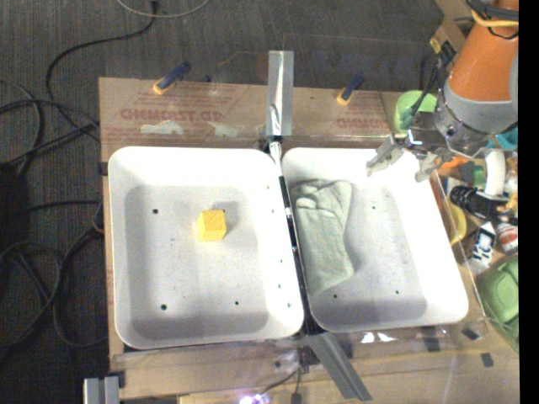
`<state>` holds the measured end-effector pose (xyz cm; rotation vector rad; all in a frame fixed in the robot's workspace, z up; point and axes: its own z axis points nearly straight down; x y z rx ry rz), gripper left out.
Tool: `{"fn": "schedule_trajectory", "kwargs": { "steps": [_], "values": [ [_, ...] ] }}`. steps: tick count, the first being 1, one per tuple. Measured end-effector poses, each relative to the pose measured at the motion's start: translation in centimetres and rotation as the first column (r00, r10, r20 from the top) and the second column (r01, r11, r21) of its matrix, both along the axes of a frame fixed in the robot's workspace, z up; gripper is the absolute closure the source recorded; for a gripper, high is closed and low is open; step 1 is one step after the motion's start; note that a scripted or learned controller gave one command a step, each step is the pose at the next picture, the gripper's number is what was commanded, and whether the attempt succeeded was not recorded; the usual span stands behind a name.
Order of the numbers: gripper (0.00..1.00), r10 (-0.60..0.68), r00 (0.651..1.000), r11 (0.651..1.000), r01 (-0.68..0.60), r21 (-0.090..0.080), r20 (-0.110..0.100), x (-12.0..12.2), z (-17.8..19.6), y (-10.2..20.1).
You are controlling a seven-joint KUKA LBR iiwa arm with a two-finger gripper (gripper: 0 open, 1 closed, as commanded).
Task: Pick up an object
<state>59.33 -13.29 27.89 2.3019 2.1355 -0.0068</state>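
A small yellow block (211, 225) lies in the left bin (135, 175), a little above its middle. A pale green-grey cloth (326, 230) lies crumpled along the left side of the right bin (421, 310). My gripper (403, 159) hangs above the right bin's far right corner, under the orange-banded arm (480, 61). Its two fingers (381, 157) are spread apart with nothing between them. It is well to the right of the cloth and far from the block.
A metal post (279, 91) stands at the back between the bins. Blue and yellow clamps (171, 77) hold the board's back edge. Cluttered items, bottles and green things (493, 225), crowd the bench's right side. Cables run over the floor at left.
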Motion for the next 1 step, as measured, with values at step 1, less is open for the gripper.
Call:
{"fn": "schedule_trajectory", "kwargs": {
  "steps": [1],
  "values": [
    [0.0,0.055,0.998,0.998,-0.055,0.004,-0.001,0.91,-5.03,7.66]
  ]
}}
